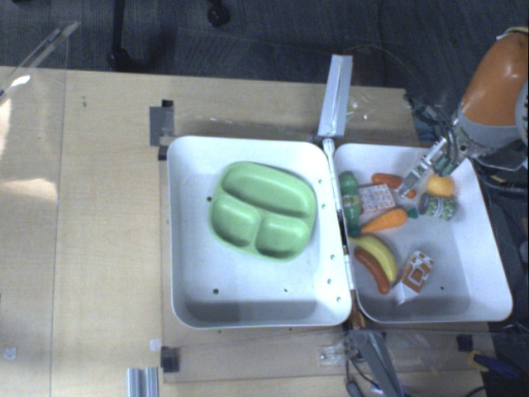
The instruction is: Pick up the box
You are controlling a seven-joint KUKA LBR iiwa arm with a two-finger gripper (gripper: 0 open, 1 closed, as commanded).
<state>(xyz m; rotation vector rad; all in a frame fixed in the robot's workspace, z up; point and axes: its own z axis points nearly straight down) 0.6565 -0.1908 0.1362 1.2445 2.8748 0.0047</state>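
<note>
The box [417, 270] lies loose at the lower middle of the right bin [493, 292], apparently not yet picked, while the claw [411, 181], too blurred to tell whether released or clenched, hangs upper right over the other toys.

We see two shallow white plastic bins side by side; the left bin [190, 296] holds a green three-compartment plastic tray [263, 210]; in the right bin [488, 288], a small printed cardboard box [417, 270] lies right of a yellow plastic banana [376, 255].
</note>
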